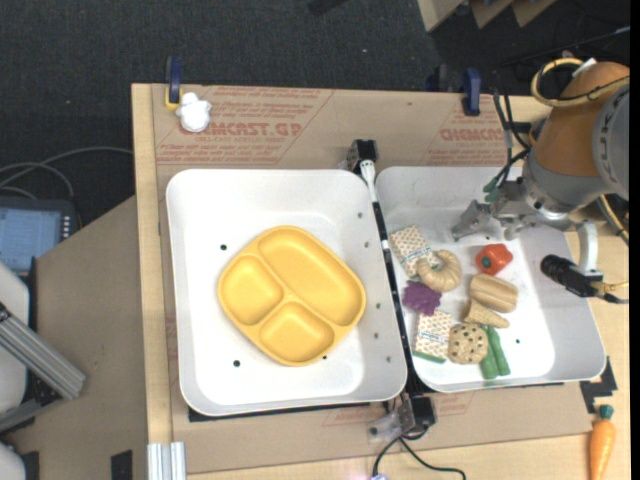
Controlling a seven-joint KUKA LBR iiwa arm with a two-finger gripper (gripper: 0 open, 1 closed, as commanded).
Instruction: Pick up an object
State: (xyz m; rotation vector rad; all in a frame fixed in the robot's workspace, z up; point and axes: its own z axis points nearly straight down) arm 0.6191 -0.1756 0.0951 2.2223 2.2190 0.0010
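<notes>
The claw hovers in the upper part of the right bin, right of centre in the frame, just above and to the left of a small red tomato-like piece. How far its fingers are spread I cannot tell from this angle, and nothing visible sits between them.

The step in hand looks like choosing and closing in on one item. The red piece is the nearest and stands a little apart at the upper right of the pile, so it seems the cleanest target: come straight down over it, fingers straddling it, and avoid brushing the tan bread-like roll just below.

The other things crowd together lower left of it: a twisted pastry, a patterned cracker near the bin's left wall, a purple piece, a chocolate-chip cookie, and a green vegetable. Several touch or overlap, so a grasp there risks catching two at once.

In the left bin, a yellow divided plate lies well apart from the action. An orange carrot rests on the table at the lower right corner, outside both bins.
</notes>
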